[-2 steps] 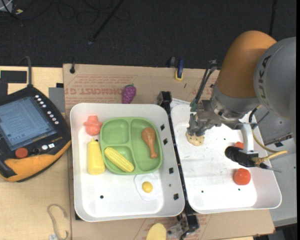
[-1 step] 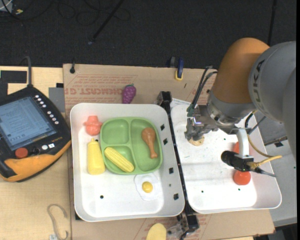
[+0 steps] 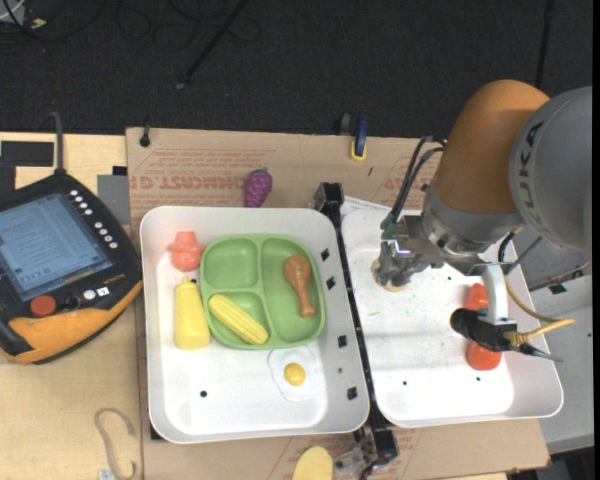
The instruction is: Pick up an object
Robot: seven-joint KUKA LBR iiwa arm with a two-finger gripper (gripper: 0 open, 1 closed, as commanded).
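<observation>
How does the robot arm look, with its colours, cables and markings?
The arm is bulky and rounded: a grey shell with dark lettering on it and a wide orange band above the wrist. Thin dark and green cables run down beside the band to the small metallic gripper.
</observation>
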